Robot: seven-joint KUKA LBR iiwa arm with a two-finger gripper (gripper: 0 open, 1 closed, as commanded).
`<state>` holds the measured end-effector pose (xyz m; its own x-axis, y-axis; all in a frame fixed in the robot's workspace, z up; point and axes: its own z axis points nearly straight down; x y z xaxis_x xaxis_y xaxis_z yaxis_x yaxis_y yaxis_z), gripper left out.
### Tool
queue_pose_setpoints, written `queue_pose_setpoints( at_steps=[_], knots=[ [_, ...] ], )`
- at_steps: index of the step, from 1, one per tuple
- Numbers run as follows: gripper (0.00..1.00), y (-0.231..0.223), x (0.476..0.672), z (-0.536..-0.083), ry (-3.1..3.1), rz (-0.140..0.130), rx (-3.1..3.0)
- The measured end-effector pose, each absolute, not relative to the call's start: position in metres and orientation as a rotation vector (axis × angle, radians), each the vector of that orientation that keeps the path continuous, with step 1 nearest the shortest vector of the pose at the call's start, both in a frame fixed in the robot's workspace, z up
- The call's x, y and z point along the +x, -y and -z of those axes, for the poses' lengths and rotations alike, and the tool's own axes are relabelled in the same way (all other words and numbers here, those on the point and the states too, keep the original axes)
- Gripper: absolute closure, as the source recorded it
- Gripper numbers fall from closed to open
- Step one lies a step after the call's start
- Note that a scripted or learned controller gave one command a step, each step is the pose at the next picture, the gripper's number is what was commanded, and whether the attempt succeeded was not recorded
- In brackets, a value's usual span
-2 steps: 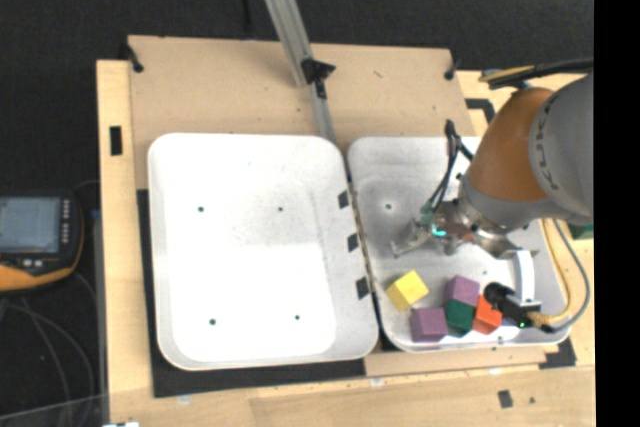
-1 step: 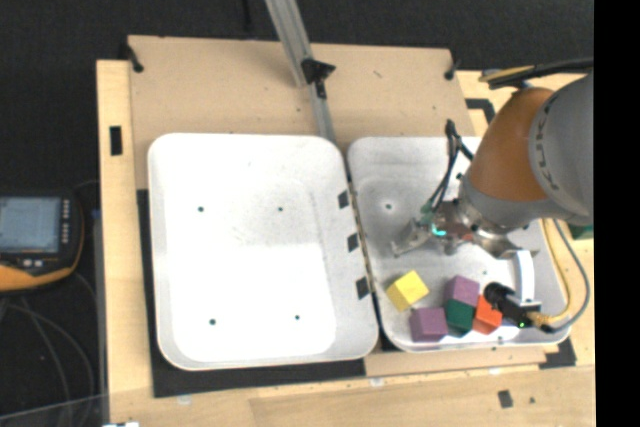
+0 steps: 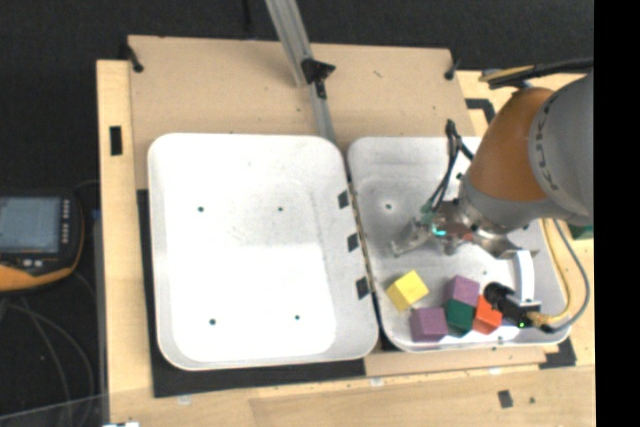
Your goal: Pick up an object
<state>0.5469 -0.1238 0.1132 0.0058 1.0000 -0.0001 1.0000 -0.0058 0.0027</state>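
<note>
Several small blocks lie in the right bin (image 3: 400, 165), along its front. A yellow block (image 3: 407, 290) sits left of the rest. Close together to its right are a purple block (image 3: 428, 323), a second purple block (image 3: 463, 291), a green block (image 3: 459, 316) and an orange block (image 3: 487, 316). My gripper (image 3: 408, 237) hangs low over the middle of the right bin, just behind the yellow block and apart from it. I see nothing held in it. The arm's grey and orange wrist (image 3: 510, 165) covers the bin's right side.
The left bin (image 3: 250, 245) is a broad white tray beside the right one. A slanted metal rail (image 3: 285, 5) runs from the top of the view down to the gap between the bins. A small screen device (image 3: 35, 230) lies off the bench at the left.
</note>
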Motion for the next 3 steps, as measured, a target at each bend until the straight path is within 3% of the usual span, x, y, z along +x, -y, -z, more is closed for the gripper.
queue_pose_setpoints(
  at_steps=[3],
  knots=[
    [0.00,0.1237,0.5470,-0.1132,-2.209,-0.004,2.230]
  ],
)
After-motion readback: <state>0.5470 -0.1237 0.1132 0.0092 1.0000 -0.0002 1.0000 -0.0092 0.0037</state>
